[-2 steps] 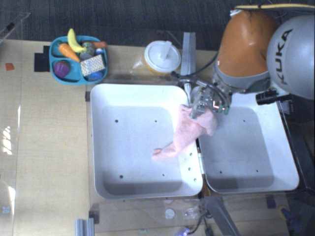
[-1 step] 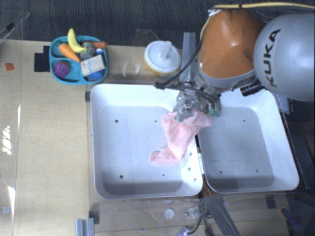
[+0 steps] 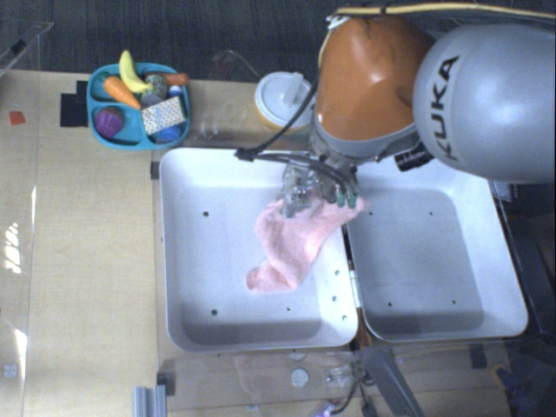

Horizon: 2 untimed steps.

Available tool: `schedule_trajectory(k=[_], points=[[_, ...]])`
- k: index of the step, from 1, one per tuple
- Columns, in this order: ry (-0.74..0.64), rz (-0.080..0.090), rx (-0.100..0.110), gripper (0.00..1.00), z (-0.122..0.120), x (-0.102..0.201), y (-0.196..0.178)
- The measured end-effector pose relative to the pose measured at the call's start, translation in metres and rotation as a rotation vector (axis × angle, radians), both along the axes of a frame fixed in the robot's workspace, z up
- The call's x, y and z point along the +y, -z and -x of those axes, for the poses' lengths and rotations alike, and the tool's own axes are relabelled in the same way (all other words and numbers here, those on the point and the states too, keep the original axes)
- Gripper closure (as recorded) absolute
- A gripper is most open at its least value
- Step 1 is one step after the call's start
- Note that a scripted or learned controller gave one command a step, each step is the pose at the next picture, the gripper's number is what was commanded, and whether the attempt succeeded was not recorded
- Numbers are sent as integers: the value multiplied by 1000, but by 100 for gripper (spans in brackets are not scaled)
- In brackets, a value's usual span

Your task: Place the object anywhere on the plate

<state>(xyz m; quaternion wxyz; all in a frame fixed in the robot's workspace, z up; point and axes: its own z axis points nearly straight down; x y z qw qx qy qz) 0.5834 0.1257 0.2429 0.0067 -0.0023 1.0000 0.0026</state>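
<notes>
Gripper [image 3: 314,194] over pink cloth [image 3: 291,243], perhaps pinching it, left bin [image 3: 187,259].

Two white bins [image 3: 200,320], lidded cup [image 3: 280,96], black patch [image 3: 72,109] on bench [image 3: 78,259]

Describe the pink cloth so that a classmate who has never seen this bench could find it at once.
Start at the two white bins side by side and take the left bin. The pink cloth lies crumpled in its right half, its upper end under the pincer. It is the one soft pink thing there; the blue tray of toy food sits outside.
</notes>
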Motion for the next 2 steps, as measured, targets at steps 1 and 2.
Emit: schedule_trajectory(k=[1, 2], points=[[1, 0, 4, 100, 8, 50, 12], [1, 0, 3, 0, 8, 49, 12]])
